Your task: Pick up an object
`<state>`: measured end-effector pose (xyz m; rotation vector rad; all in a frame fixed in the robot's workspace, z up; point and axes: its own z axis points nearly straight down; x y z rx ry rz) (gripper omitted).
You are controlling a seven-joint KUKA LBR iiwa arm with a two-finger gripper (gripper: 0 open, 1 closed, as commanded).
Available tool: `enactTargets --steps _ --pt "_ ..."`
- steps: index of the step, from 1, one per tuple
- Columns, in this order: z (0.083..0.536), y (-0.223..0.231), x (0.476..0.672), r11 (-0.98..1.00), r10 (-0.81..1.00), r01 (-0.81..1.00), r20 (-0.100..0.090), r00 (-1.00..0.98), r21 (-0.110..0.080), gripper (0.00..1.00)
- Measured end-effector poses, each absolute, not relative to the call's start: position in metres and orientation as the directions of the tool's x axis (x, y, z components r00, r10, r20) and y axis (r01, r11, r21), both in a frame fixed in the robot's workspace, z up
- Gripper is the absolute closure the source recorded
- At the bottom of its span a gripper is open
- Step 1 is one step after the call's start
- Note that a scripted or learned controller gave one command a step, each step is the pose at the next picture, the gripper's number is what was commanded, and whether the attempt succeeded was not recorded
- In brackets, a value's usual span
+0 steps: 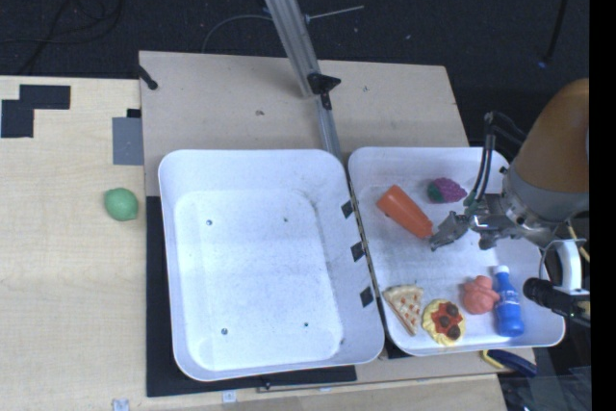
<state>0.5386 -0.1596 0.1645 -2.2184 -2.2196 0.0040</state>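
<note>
jaws [450, 232] spread wide beside orange carrot [404, 212], right bin [385, 170]; no legible writing.

The grey arm with its orange band [553, 149] runs off the frame at three o'clock. The dark metal pincer [450, 233] looks too small to judge its gap.
</note>
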Motion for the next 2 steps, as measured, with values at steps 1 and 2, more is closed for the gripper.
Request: enactTargets --steps 1,2 --pt "0.117 -0.167 0.541 0.0 1.0 1.0 0.001 0.0 -0.005 0.0" --pt "0.129 -0.168 0.542 -0.002 1.0 1.0 0.0 0.002 -0.001 1.0"
